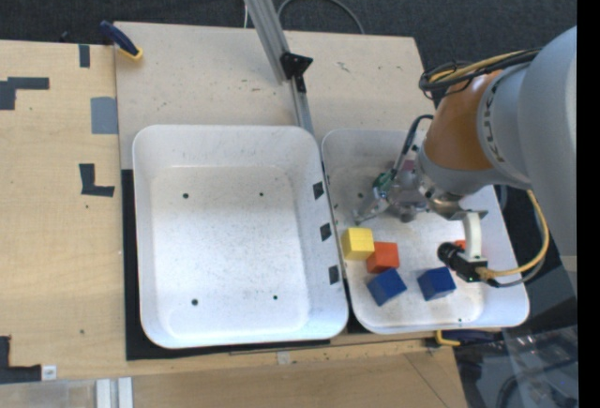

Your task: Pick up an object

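In the right bin (511,301) lie four small blocks: a yellow cube (357,242), an orange cube (382,256) touching it, a blue cube (385,286) just below those, and a second blue cube (436,283) to the right. My gripper (377,198) hangs low over the upper middle of this bin, a little above the yellow cube. The grey wrist with its orange band hides the bin's right half behind it. I see no block in the gripper.
The left bin (225,237) sits beside the right one, their rims meeting in the middle. A slanted metal pole (262,7) crosses above the bins' shared edge. Yellow and black cables (525,256) trail along the right bin's right side.
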Controlling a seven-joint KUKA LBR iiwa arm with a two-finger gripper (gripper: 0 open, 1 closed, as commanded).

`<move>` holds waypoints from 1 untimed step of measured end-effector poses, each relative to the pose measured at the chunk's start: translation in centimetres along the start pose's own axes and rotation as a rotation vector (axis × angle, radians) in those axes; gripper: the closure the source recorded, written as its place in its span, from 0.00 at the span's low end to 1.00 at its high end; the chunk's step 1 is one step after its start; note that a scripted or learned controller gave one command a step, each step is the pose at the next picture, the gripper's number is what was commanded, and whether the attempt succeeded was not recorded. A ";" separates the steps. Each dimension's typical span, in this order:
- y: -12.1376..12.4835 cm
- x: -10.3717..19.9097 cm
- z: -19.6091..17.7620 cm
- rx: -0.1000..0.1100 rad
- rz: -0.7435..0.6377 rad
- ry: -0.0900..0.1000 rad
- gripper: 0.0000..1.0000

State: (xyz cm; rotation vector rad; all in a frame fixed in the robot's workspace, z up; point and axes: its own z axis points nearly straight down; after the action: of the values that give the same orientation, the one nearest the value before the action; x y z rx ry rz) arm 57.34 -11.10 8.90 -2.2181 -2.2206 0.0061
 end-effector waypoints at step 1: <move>0.1 0.1 -1.2 -0.002 -0.001 0.002 1.00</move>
State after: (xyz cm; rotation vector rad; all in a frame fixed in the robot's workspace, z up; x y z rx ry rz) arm 57.42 -10.96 10.11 -2.2163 -2.2218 0.0016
